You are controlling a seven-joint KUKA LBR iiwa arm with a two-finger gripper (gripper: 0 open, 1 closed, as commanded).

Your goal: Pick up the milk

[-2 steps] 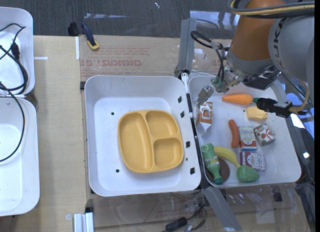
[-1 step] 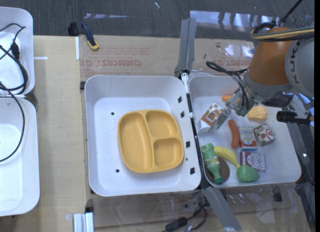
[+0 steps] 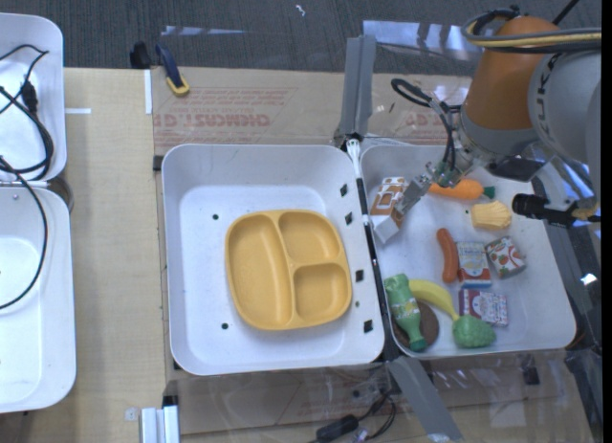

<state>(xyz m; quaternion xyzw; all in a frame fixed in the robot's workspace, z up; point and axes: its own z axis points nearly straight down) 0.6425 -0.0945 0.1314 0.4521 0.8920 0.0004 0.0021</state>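
— Looking at the edges first: how much room is there?

— The left bin (image 3: 182,269) has bare floor all round a yellow divided plate (image 3: 287,267), which lies clear of its walls. The right bin (image 3: 555,321) is crowded, with toys packed along its near wall: a green bottle (image 3: 402,305), a banana (image 3: 430,293) and a green lump (image 3: 472,333).

— And the milk?

— 4 small cartons could be it, and the print is too small to read. A brown-and-white carton (image 3: 387,195) stands against the wall between the 2 bins. A white-and-red carton (image 3: 473,261) sits mid-bin beside a sausage (image 3: 447,253). A tilted carton (image 3: 506,257) is just right of that, and a pink carton (image 3: 484,306) lies nearer the front.

— Where is the gripper (image 3: 394,219)?

— Low in the right bin's far left part, slanting down just beside the brown-and-white carton. Whether it is apart or together, I cannot tell, and whether it touches that carton is unclear.

— Anything hidden?

— The arm (image 3: 535,77) covers the bin's far right corner and is cut off at the frame's right edge. A carrot (image 3: 461,188) lies partly under the wrist. A brown thing (image 3: 426,328) is half hidden behind the bottle.
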